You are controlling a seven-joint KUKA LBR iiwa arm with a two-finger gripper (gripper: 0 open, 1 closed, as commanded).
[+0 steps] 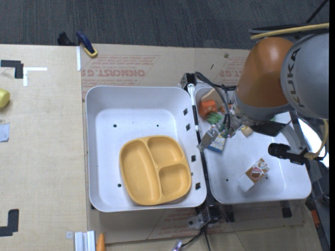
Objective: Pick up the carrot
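Looming largest, the grey arm (309, 72) with its orange band covers the right bin's (272, 190) far corner. Its claw (220, 132) hangs below; whether it grips anything, I cannot tell. Just beyond it lies the carrot (208, 106). A small carton (255, 173) sits nearer, rightward.

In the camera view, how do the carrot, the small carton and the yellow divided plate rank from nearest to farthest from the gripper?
1. carrot, just up-left of the gripper.
2. small carton, right bin, lower right.
3. yellow divided plate, left bin.
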